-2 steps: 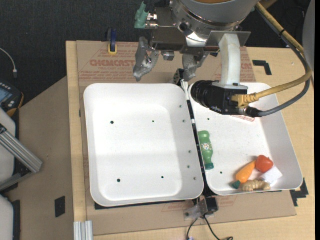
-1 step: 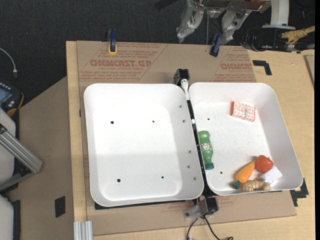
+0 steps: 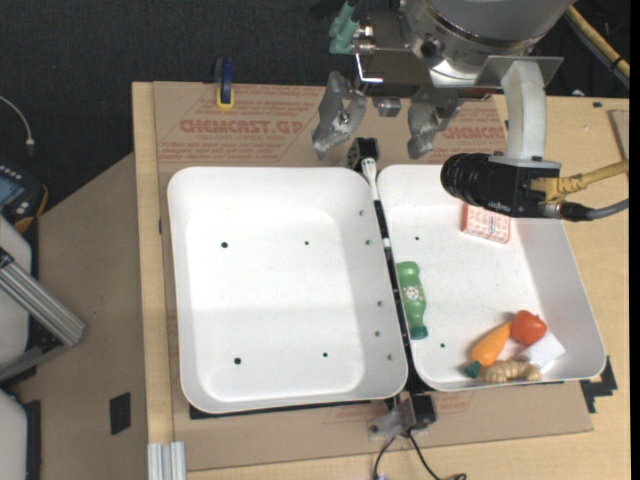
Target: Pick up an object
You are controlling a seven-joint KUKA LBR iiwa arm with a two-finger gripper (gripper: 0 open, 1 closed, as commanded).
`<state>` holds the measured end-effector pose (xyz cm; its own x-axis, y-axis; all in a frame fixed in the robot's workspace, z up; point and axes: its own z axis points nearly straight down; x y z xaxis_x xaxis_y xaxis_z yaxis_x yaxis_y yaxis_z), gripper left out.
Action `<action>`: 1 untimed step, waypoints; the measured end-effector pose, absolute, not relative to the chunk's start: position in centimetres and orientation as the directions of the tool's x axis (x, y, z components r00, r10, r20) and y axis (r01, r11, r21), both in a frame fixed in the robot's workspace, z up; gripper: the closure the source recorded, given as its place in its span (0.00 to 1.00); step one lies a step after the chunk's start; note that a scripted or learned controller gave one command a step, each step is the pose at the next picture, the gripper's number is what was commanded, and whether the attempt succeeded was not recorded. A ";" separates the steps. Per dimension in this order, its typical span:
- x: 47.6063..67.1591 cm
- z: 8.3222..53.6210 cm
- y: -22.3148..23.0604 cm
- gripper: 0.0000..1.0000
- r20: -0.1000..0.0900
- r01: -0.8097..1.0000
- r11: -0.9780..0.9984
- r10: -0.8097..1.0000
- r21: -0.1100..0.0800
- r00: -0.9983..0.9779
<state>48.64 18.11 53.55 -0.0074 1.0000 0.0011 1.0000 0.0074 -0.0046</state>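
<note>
Gripper (image 3: 378, 128) is being held open, nothing grasped; green bottle (image 3: 410, 299) is lying lengthwise along right bin (image 3: 570, 298) left wall

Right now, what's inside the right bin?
The right bin holds a green bottle at its left wall, a red-patterned card, and a carrot, tomato, ginger root and white card clustered together. The black camera covers its far edge.

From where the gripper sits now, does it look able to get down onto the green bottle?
Probably yes. The gripper hangs open above the bins' far edge, and the green bottle lies uncovered by the right bin's left wall, which may crowd one finger.
</note>
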 end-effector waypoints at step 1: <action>49.1 54.5 17.9 1.00 0.000 1.000 0.001 1.000 0.000 -0.001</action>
